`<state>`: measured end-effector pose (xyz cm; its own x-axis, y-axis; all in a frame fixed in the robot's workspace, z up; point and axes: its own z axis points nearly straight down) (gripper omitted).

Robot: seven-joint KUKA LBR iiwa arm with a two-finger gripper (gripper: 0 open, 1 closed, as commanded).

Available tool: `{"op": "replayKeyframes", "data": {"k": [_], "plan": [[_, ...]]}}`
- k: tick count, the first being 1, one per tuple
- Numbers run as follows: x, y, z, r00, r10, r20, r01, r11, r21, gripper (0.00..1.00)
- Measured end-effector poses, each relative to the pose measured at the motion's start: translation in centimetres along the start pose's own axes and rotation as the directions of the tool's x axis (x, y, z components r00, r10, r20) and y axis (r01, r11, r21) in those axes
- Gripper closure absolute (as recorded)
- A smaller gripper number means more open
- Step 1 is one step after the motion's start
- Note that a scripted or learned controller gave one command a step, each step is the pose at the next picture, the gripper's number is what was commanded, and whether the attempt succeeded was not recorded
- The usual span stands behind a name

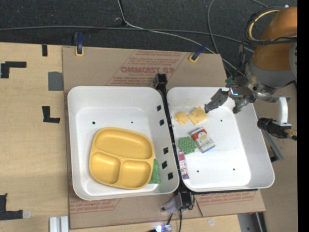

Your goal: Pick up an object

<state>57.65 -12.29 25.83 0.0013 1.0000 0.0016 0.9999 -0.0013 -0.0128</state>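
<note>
Camera view from above lets me see the small things lying in the right bin (251, 168). Two pale yellow pieces (190, 116) sit side by side near the top of its floor, touching each other. Just below them lie a green patterned piece (187, 144) and a little red and white box (203, 140), close together. A thin pink and white packet (182, 164) lies along the bin's left wall. My gripper (226, 102) hangs over the upper right part of this bin. Its two dark fingers are spread wide apart. One finger (214, 101) points down and left, and its tip is just beside the right yellow piece. I cannot tell if it touches it. The other finger points toward the right side of the bin. I see nothing between the fingers. The grey arm with its orange band (275, 37) comes in from the right. The left bin (79, 124) holds a yellow tray (121, 157) with three sections. A green thing (155, 172) peeks out at the tray's right edge, against the bin wall.
</note>
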Motion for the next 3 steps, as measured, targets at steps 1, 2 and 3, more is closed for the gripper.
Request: {"op": "replayKeyframes", "data": {"k": [1, 2, 3], "plan": [[0.0, 0.2, -0.6, 1.000, -0.003, 0.002, 0.003, 1.000, -0.011, 0.00], [-0.1, 0.3, 3.7, 1.000, -0.002, 0.003, 0.002, 1.000, -0.008, 0.00], [0.0, 0.1, 8.0, 1.000, -0.002, 0.003, 0.002, 1.000, -0.008, 0.00]]}}
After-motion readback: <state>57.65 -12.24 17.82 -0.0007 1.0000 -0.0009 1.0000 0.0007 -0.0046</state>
